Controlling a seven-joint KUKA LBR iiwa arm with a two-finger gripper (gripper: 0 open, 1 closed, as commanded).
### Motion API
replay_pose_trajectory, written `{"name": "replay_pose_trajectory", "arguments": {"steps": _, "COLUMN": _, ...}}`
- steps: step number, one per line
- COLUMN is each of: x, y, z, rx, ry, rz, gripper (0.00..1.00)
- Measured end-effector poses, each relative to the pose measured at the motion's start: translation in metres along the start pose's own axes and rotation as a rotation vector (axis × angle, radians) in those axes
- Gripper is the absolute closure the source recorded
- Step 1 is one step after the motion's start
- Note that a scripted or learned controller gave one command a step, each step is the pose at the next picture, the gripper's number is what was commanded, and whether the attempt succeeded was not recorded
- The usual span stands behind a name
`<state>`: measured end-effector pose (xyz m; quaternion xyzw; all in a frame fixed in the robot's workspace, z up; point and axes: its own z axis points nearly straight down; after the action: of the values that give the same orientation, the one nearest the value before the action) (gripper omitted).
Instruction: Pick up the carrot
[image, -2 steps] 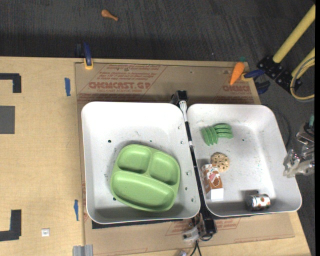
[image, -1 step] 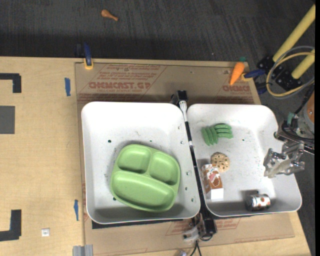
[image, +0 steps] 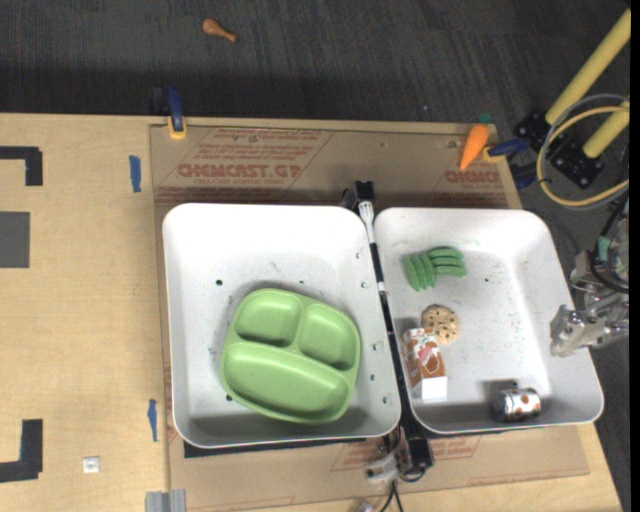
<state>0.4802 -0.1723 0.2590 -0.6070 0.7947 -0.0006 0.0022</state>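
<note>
Approach step, not yet begun in earnest. The gripper (image: 578, 330) sits at the right edge of the right bin (image: 530, 225), low on that rim, well apart from the target. Cannot tell whether the jaws are spread or pressed together; too small and cluttered there, and nothing is seen between them.

The carrot (image: 474, 146) lies outside both bins, on the cardboard sheet (image: 250, 165) on the worktop (image: 80, 300), just beyond the far right corner of the right bin, next to a blue clamp (image: 508, 149). Long axis runs diagonal: green top toward the far edge, orange taper pointing down-left toward the bin's far rim.

Inside the right bin: green ridged item (image: 434, 267), cookie (image: 439, 323), snack packet (image: 425, 361), small can (image: 517, 403). Left bin (image: 190, 300) holds a green divided plate (image: 291, 353).

Next move, as a judgement: lift clear of the rim, travel toward the far right corner, turn the wrist so the jaws close across the carrot's narrow width, not along its length. The clamp close by leaves little room.
</note>
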Motion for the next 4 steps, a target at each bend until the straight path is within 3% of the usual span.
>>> {"name": "replay_pose_trajectory", "arguments": {"steps": 1, "x": -0.001, "y": -0.001, "z": -0.010, "rx": 0.004, "ry": -0.003, "rz": 0.005, "gripper": 1.00}}
{"name": "replay_pose_trajectory", "arguments": {"steps": 2, "x": 0.015, "y": -0.003, "z": 0.033, "rx": -0.005, "ry": 0.000, "rz": -0.194, "gripper": 1.00}}
{"name": "replay_pose_trajectory", "arguments": {"steps": 3, "x": -0.014, "y": -0.014, "z": 0.020, "rx": 0.000, "ry": -0.001, "rz": -0.250, "gripper": 1.00}}
{"name": "replay_pose_trajectory", "arguments": {"steps": 4, "x": 0.037, "y": -0.048, "z": 0.016, "rx": 0.000, "ry": 0.000, "rz": -0.286, "gripper": 1.00}}
